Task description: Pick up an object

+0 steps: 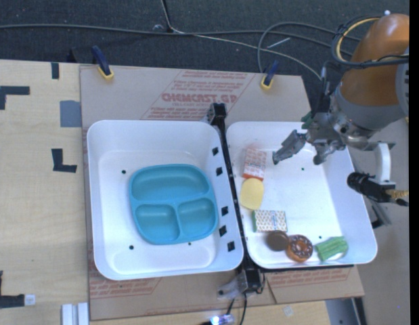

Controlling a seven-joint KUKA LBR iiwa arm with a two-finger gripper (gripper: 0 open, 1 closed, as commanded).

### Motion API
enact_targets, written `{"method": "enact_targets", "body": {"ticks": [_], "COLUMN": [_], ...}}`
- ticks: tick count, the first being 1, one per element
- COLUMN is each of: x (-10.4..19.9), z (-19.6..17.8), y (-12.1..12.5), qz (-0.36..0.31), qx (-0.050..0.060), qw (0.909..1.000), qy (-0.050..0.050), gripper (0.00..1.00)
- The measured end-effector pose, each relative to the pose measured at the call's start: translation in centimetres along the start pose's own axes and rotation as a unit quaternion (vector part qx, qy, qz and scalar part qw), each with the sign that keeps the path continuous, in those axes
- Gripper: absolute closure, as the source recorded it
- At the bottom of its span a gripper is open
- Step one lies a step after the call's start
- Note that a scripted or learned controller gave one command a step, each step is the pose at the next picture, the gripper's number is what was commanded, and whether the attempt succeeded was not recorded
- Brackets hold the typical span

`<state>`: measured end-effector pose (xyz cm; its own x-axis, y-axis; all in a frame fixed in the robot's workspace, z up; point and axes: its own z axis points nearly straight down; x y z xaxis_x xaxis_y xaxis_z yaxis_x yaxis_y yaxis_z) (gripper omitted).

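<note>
Desk (33,181) carries two shallow white plastic bins; left bin (101,181) has a blue sectioned tray (173,203). Right bin (331,202) has the candidates: yellow rounded piece (251,194), red-white packet (254,162), patterned square packet (271,220), sprinkled donut (299,248), green piece (332,248). Hand (304,150) hovers over the bin's upper part, spread open, nothing in it. I'd call this pre-grasp; next move needs lining up over one item, then descending.
</note>
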<state>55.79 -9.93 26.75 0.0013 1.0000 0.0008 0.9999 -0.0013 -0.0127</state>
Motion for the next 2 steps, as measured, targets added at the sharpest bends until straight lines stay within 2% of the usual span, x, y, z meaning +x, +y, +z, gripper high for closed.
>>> {"method": "enact_targets", "body": {"ticks": [1,2], "x": [0.0,0.7], "z": [-0.6,5.6], "y": [0.2,-0.1], "qz": [-0.001,-0.001], "qx": [-0.006,-0.003], "qw": [1.0000,1.0000], "qy": [-0.001,0.000], "gripper": [0.00,0.00]}}
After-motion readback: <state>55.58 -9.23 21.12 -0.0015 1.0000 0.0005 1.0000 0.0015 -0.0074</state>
